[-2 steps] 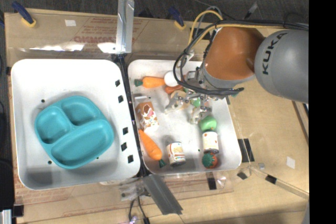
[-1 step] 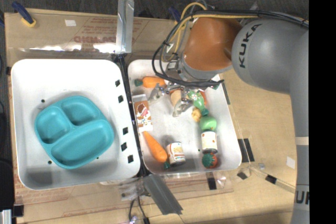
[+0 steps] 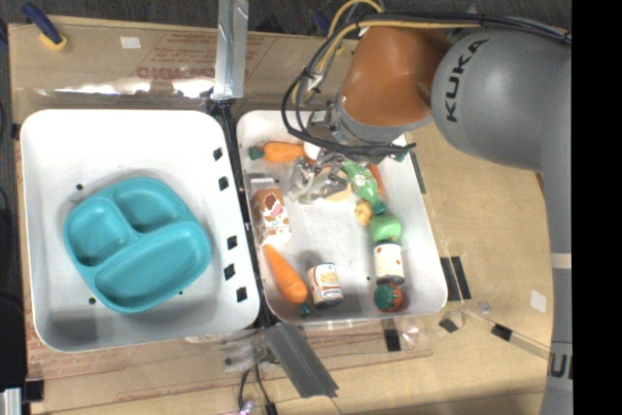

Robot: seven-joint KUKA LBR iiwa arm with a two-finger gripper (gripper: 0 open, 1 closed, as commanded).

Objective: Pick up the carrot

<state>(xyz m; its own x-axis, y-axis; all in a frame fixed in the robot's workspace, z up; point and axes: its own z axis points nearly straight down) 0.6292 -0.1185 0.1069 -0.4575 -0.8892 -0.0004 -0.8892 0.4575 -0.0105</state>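
Camera view looks down on two white bins side by side on the bench. Left bin point(image 3: 58, 160) holds a teal divided plate point(image 3: 138, 242). Right bin point(image 3: 428, 248) holds the carrot point(image 3: 285, 275), lying at a slant near the front left corner, just beside a small can point(image 3: 328, 285). A second orange carrot-like piece point(image 3: 283, 152) lies at the back left. The pincer point(image 3: 317, 180) hangs low over the back of the right bin, well apart from the front carrot; whether it is spread or closed I cannot tell.
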